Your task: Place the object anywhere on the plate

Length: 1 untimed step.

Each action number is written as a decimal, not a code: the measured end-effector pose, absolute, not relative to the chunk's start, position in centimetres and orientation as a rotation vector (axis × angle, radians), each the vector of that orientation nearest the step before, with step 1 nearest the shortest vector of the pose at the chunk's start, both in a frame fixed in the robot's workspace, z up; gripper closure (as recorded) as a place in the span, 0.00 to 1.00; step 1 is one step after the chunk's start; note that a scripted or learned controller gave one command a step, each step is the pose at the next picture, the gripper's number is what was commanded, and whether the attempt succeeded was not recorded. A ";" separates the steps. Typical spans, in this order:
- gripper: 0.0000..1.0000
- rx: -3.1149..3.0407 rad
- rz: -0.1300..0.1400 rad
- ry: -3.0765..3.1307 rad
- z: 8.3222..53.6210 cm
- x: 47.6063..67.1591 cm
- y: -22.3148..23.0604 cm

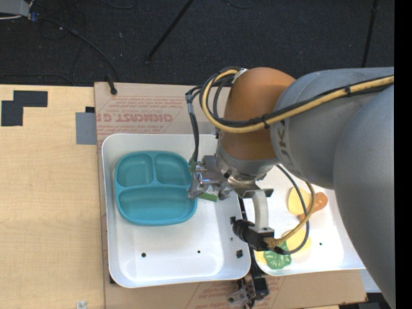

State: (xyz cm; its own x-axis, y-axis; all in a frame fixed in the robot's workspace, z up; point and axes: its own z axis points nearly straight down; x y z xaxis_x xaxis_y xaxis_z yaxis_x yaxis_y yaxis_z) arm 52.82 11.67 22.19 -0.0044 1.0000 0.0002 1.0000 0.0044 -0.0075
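Observation:
A teal plate (154, 188) with three compartments lies in the back left part of the left bin (167, 262). My gripper (205, 188) hangs at the plate's right rim, under the orange band of the arm. A small green object (208, 196) sits between its fingers, and the gripper is shut on it. The object is just over the plate's right edge, beside the large front compartment. Much of the object is hidden by the gripper body.
The right bin (335, 250) holds a pale yellow piece (298, 201), an orange piece (319, 201) and a green leafy toy (277, 260) near its front left corner. The arm covers most of that bin. White floor of the left bin shows in front of the plate.

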 end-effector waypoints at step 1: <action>1.00 -2.214 0.004 -2.224 22.2 53.4 15.3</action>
